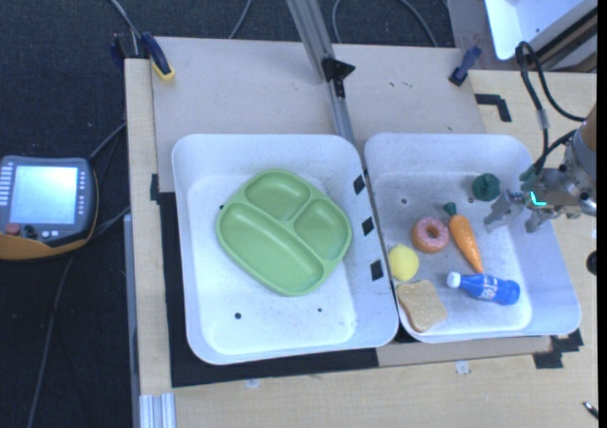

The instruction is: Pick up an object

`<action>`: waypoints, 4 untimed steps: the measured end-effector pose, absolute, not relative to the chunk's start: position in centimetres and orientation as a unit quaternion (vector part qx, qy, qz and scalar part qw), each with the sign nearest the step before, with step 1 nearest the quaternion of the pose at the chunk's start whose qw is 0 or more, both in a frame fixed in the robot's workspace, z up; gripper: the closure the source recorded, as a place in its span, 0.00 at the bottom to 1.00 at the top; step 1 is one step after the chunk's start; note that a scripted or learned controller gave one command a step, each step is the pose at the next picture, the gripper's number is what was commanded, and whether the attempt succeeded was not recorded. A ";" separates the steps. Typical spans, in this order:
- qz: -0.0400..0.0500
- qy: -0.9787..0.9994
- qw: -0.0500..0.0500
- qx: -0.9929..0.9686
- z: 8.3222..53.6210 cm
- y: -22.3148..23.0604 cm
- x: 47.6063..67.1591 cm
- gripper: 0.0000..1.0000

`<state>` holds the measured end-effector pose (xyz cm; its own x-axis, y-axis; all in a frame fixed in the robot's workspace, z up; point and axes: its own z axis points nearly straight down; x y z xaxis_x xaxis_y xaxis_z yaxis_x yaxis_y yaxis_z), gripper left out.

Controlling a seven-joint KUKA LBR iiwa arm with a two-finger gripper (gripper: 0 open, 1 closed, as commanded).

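Pincer: the grey two-finger pincer (520,208) hangs over the right edge of the right-hand shallow white bin (560,307); its fingers stand apart with nothing between them.
Candidate objects: all lie in the right-hand bin, namely a dark green rounded toy (487,186), an orange plastic carrot (465,240), a pink ring doughnut toy (432,234), a yellow lemon-shaped toy (404,263), a tan toast-slice toy (423,306) and a small blue bottle with a white cap (487,288).
Nearest object: the dark green toy and the carrot lie closest to the pincer, both apart from it.
Handling estimate: the items look like light, rigid plastic play food, likely smooth and prone to slipping or rolling.
Grasp advice, carrot: take it across the thick upper part, fingers square to its long axis.
Grasp advice, bottle: close across the body, not the cap.
Left bin: holds a light green divided plastic plate (285,231), poor for pinching because it is flat and wide.
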<state>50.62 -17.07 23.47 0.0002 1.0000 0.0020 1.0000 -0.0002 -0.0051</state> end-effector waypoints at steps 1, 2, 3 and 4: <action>0.000 -0.707 0.001 -0.707 23.6 -17.1 50.7 0.00; 0.001 -0.707 0.002 -0.707 19.1 -17.7 50.2 0.00; 0.001 -0.707 0.004 -0.707 13.7 -16.6 50.0 0.00; 0.000 -0.707 0.002 -0.707 8.5 -16.5 50.0 0.00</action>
